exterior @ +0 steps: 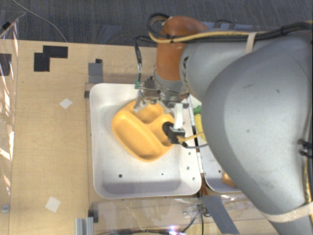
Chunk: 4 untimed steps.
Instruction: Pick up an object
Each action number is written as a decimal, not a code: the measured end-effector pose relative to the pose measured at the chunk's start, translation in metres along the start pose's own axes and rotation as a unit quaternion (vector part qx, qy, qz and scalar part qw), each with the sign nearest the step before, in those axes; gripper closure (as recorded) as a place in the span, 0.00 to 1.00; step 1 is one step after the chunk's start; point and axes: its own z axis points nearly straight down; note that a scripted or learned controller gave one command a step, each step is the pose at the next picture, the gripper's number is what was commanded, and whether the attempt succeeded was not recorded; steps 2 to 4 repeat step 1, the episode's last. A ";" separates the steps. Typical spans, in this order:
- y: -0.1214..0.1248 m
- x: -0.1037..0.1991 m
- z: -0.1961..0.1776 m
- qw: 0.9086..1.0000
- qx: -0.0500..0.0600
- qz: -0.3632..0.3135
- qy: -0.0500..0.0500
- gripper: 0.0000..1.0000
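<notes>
A large yellow moulded plastic piece (pixel 134 133), rounded like a shallow dish with two lobes, lies in the middle of the left white bin (pixel 137 185). My gripper (pixel 145 102) reaches down from the orange-banded wrist onto the piece's upper right lobe, near the bin's far wall. It is at or just above the yellow surface, and I cannot see whether it touches. The arm's grey body hides most of the right bin (pixel 212 180).
In the right bin a green thing (pixel 197 115) peeks out beside the wrist, and a small orange thing (pixel 228 180) shows near the front under the arm. Black tape marks (pixel 49 57) lie on the wooden bench at the far left.
</notes>
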 end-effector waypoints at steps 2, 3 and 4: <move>-0.012 0.070 0.017 0.959 0.000 0.283 -0.001 0.00; -0.012 0.070 0.017 0.959 0.000 0.283 -0.001 0.00; -0.012 0.070 0.017 0.959 0.000 0.283 -0.001 0.00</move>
